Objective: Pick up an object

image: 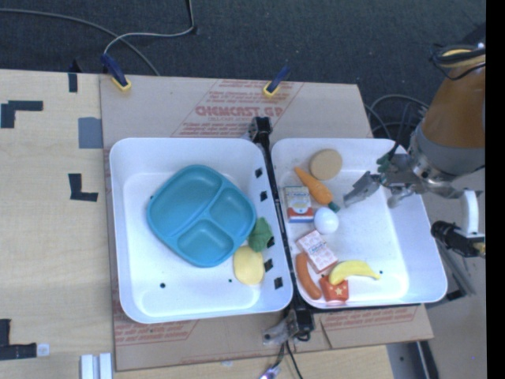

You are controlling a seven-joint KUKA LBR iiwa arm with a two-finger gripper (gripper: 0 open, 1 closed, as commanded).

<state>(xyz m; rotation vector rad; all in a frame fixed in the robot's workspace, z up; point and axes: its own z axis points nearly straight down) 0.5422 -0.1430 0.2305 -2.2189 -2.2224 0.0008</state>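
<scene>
The claw (361, 189) hangs over the right bin (410, 243), reaching in from the right edge, its fingers spread apart with nothing between them. Nearest it, just to the left and below, lies the egg (326, 221); the carrot (314, 185) slants just left of the fingertips, with the round cookie (325, 164) above that. A small carton (298, 203) sits beside the carrot against the bin's left wall. Lower down lie a packet (317, 253), a sausage (307, 275), a banana (353, 271) and a red piece (335, 290), bunched in the bin's lower left.

The left bin (134, 235) holds a blue tray (201, 215), with a green leafy piece (261, 233) and a lemon (248, 267) at its lower right edge.
</scene>
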